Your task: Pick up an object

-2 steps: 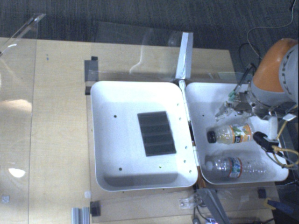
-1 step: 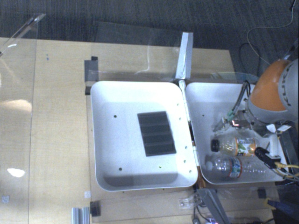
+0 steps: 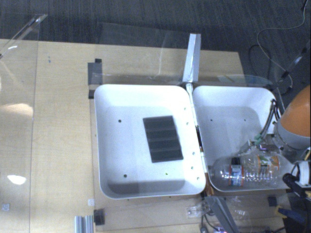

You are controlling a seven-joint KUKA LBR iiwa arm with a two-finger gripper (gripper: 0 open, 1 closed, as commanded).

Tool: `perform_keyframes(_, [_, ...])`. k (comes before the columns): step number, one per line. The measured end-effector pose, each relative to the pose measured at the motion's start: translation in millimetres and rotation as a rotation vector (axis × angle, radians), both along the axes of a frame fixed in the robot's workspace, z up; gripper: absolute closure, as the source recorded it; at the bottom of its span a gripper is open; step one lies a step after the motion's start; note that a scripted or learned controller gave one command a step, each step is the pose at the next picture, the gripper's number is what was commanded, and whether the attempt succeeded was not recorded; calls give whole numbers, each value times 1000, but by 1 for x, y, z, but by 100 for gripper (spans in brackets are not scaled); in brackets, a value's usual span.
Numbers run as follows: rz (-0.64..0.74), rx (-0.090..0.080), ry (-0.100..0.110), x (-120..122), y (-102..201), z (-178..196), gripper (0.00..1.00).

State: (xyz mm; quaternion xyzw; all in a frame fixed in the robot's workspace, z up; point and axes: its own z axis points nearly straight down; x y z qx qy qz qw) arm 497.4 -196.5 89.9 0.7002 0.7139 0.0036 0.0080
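Right bin [image 3: 228,110]: clear plastic bottle [image 3: 243,173], lying.

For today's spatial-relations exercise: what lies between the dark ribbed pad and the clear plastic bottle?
In the camera view, the adjoining bin rims separate the dark ribbed pad from the clear plastic bottle; otherwise bare white bin floor.

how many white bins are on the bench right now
2. The left bin holds a dark ribbed rectangular block. The right bin sits beside it, touching along the middle, with a clear plastic bottle lying near its front edge.
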Motion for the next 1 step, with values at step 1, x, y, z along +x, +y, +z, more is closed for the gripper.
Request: perform_keyframes(1, [30, 6, -3, -5, 109, 1, 0])
